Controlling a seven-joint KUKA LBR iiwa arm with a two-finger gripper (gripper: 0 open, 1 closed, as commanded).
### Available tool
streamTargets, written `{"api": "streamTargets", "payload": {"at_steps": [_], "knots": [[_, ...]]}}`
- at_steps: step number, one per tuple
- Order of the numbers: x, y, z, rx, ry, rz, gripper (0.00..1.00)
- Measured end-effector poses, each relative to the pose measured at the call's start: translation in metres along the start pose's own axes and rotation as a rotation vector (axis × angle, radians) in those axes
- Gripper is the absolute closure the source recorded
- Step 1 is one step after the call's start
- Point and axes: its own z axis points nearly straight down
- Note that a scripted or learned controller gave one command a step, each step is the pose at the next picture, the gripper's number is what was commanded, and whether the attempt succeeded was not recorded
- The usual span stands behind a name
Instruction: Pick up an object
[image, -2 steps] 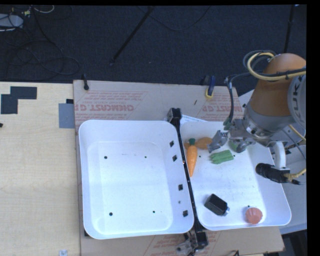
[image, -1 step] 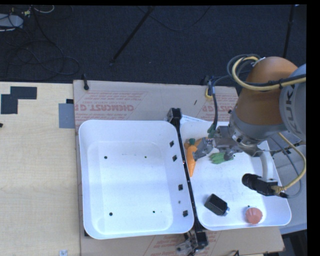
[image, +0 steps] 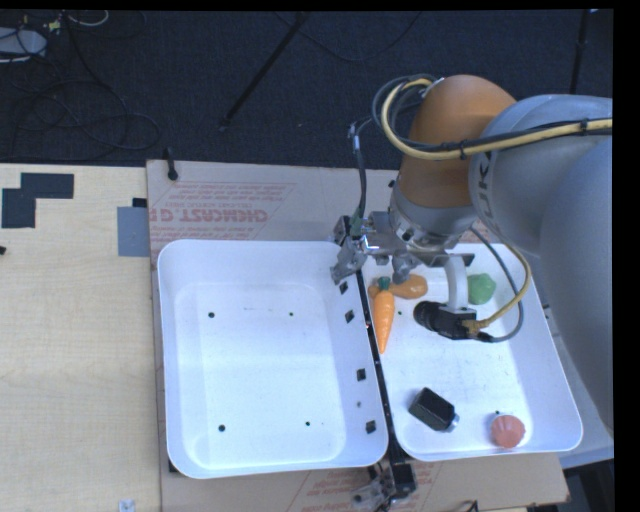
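My gripper (image: 392, 268) hangs over the far left corner of the right bin (image: 560, 400), under the orange wrist band. Directly below it lies an orange carrot (image: 383, 318), pointing toward the front along the bin's left wall. A small orange piece (image: 410, 289) sits by the carrot's top, very close to the gripper. I cannot make out anything lifted off the bin floor. A green object (image: 481, 289) lies to the right of the gripper, partly behind the arm's cable.
A black block (image: 433, 410) and a pink-red ball (image: 507, 430) lie near the right bin's front edge. The left bin (image: 200, 280) stands beside it, the two sharing a dividing rim (image: 365, 375). A black cable part (image: 445, 321) hangs beside the carrot.
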Motion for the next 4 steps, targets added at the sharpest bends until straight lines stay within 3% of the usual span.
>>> {"api": "streamTargets", "payload": {"at_steps": [1,2,3,4], "knots": [[-0.087,-0.030,0.030,0.006,-0.006,0.013,0.00],[0.015,-0.044,0.029,0.003,0.003,-0.003,0.00],[-0.124,-0.004,0.061,0.001,-0.009,0.015,0.00],[-0.124,-0.096,0.003,0.000,-0.002,0.007,0.00]]}}
